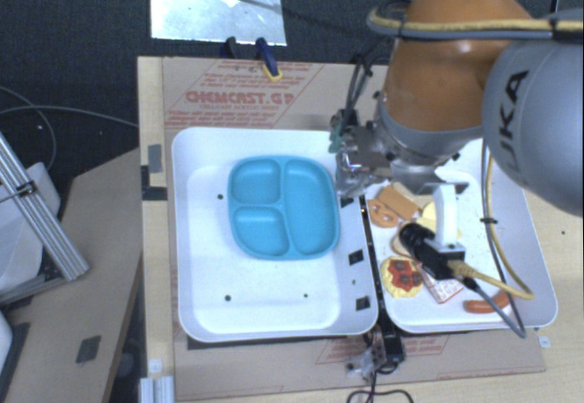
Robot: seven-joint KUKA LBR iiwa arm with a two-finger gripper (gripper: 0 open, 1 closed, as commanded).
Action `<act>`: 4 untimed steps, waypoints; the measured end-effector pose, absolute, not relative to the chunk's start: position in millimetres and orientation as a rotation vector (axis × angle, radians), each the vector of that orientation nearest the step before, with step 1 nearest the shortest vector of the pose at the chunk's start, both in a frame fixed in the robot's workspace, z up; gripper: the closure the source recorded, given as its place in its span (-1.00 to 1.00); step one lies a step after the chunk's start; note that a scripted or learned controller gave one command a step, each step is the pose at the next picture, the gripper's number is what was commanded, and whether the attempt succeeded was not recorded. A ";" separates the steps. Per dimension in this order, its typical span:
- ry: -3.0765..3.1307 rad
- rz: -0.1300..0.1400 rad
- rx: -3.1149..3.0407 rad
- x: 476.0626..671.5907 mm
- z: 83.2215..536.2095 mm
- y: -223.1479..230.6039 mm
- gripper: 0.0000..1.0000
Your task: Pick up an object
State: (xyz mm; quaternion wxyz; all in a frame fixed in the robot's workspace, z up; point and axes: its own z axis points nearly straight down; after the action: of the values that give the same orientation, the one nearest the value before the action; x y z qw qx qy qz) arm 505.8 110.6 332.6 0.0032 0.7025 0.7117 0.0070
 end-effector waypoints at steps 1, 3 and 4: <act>2.226 0.002 2.216 504.0 325.5 105.6 -1.00; 2.226 -0.013 2.225 487.6 231.7 105.2 1.00; 2.227 0.011 2.212 487.4 302.0 126.5 1.00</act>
State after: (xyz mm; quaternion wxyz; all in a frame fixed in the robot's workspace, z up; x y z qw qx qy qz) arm 487.4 126.5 302.0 0.0014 0.7048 0.7094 0.0036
